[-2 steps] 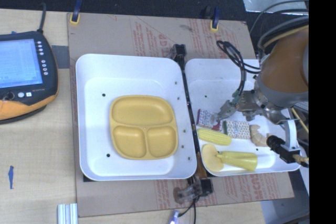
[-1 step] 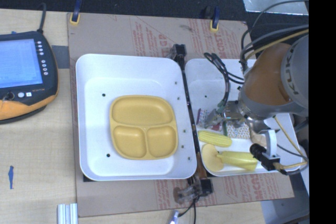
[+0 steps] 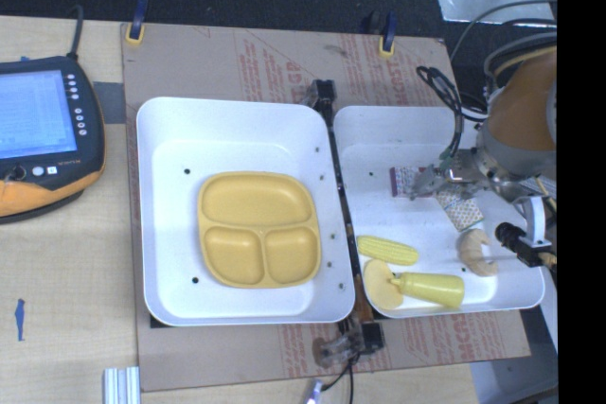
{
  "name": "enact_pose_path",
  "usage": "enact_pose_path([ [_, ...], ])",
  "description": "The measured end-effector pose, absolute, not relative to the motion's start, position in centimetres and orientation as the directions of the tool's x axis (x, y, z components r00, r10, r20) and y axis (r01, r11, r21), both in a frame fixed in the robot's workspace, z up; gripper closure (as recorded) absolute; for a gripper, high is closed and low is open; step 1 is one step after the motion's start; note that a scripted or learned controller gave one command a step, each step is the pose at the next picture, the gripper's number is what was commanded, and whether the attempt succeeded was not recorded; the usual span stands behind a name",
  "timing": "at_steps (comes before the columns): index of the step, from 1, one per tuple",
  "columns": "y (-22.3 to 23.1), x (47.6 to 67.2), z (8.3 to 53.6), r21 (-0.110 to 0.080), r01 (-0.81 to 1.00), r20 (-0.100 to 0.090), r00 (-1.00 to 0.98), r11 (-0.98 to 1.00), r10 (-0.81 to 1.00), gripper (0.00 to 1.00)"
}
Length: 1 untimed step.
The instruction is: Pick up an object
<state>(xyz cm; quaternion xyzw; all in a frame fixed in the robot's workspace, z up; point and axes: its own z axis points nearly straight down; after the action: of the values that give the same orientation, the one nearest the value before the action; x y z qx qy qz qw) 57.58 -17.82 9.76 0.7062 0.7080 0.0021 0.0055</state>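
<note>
Silver bracket [image 3: 121,383] at bottom-left bench edge, closest in. Teach pendant [image 3: 43,132] far left, screen lit. Left bin [image 3: 161,289] holding yellow divided tray [image 3: 258,229], flat, roughly centred. Right bin [image 3: 379,132] just beside it, walls side by side. Pickable items all in right bin: corn cob [image 3: 388,249] front-left; yellow bottle [image 3: 431,289] on its side just in front of cob, overlapping pale yellow disc [image 3: 377,284]; striped packet [image 3: 407,182] mid-bin; checkered pouch [image 3: 461,210] and beige ring [image 3: 476,253] toward right wall. Gripper [image 3: 445,180] low over mid-bin, just beside striped packet, above checkered pouch. Open or closed: unreadable from this angle.
</note>
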Motion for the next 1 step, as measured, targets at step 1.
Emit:
enact_pose_path([
  [1, -16.21, 64.39, 11.84, -0.001, 1.0, 0.001, -0.003, 0.003, 1.0, 0.0],
])
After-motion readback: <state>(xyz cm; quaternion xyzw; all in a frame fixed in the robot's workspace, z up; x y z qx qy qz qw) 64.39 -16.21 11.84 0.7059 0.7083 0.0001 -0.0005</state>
